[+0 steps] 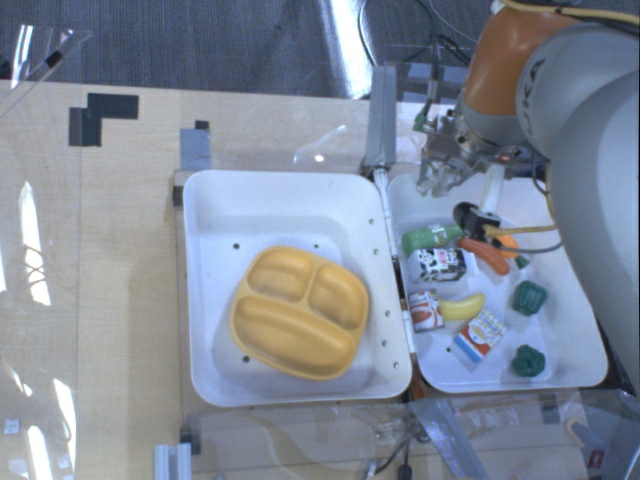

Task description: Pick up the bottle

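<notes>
Gripper, apparently open and empty, hovers over the right bin's far end; the green bottle lies just below, so descend squarely across its body, avoiding the carrot.

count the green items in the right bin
3: a green bottle lying at the bin's upper left, a green pepper by the right wall, another green vegetable at the lower right. The arm may hide more.

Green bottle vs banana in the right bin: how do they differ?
The green bottle is green with a white end; the banana is plain yellow. The bottle lies nearer the bin's far end, close below the claw; the banana lies mid-bin, nearer the camera. Both lie flat, roughly crosswise.
</notes>
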Action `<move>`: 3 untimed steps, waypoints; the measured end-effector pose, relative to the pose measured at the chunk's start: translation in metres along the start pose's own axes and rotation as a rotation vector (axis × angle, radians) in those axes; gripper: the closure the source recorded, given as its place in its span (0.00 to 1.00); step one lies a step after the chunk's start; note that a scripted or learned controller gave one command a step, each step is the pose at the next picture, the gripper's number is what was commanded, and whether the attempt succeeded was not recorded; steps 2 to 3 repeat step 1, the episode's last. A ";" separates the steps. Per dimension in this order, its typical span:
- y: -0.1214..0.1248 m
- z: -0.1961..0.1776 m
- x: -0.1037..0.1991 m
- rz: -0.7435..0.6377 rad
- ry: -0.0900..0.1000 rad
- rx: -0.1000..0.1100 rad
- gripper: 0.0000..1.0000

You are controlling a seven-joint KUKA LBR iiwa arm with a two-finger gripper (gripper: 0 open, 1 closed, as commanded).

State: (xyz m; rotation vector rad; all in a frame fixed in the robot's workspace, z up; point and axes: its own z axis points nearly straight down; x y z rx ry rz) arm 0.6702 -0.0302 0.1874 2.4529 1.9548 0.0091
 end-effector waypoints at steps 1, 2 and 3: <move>0.000 0.000 0.000 -0.001 0.000 0.000 0.00; 0.000 0.000 0.000 -0.001 0.000 0.000 0.00; 0.000 0.000 0.000 -0.001 0.000 0.000 0.00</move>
